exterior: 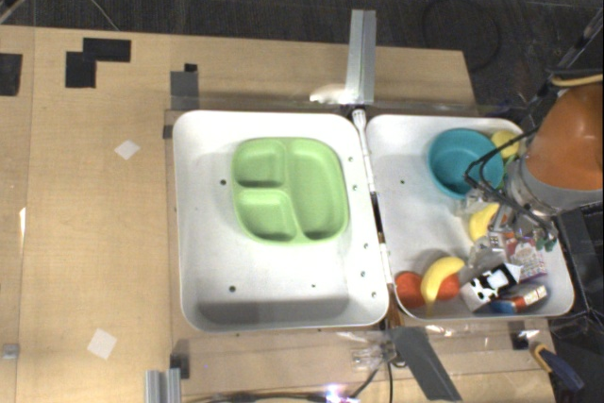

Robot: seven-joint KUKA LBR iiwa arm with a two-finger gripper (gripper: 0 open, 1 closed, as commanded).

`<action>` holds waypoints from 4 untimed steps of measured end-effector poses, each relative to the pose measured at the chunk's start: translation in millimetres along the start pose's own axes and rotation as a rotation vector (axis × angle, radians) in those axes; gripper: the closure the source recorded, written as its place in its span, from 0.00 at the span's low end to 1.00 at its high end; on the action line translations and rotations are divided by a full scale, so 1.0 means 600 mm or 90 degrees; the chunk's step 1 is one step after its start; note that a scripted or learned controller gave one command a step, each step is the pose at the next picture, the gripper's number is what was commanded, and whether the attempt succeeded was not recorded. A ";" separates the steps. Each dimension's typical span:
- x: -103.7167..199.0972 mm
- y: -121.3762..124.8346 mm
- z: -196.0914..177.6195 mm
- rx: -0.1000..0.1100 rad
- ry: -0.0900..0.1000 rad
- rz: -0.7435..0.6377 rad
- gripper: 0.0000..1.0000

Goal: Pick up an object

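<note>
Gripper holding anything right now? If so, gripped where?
Cannot tell. The gripper sits low among clutter in the right bin, near a yellow banana; nothing is visibly between it.

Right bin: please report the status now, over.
End effector low over right white bin, grip unclear. Yellow plastic banana and red round fruit lie loose. Teal plastic bowl and clutter crowd it.

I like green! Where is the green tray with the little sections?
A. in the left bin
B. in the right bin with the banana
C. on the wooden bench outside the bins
A: the green tray lies flat in the left bin, alone there.
</note>
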State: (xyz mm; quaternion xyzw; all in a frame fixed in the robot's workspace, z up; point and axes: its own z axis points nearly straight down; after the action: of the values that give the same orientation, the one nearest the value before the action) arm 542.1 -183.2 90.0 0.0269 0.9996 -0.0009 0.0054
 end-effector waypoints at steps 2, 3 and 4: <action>-0.057 -0.034 -0.044 0.000 0.004 0.113 0.00; -0.036 -0.025 0.002 0.000 0.000 0.171 0.00; 0.012 0.062 -0.001 -0.001 -0.002 0.203 0.00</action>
State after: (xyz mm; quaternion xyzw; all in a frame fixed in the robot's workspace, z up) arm 536.8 -145.5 90.4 0.1849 0.9827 0.0004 0.0073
